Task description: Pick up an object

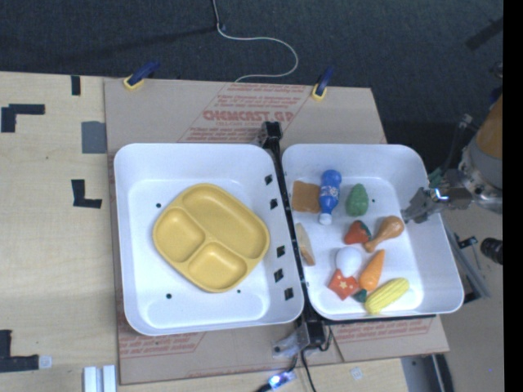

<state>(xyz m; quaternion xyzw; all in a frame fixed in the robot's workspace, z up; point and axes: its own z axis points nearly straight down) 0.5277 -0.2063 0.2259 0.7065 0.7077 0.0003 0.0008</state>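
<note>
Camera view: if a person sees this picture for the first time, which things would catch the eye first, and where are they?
The large yellow divided plate stands out most, lying alone in the left bin. Next comes the bright cluster of toy foods in the right bin: a blue bottle, a green piece, an orange carrot and a yellow corn cob. The gripper hovers at that bin's right rim.

The arm (482, 170) shows as a pale grey, rounded body with an orange patch along its upper part. Its wrist end is a cluster of grey and silvery metal pieces with dark fittings, and a small spot of green sits on it near the tip. The pincer (418, 205) is dark grey and narrow, too small and blurred to show finer detail.
</note>
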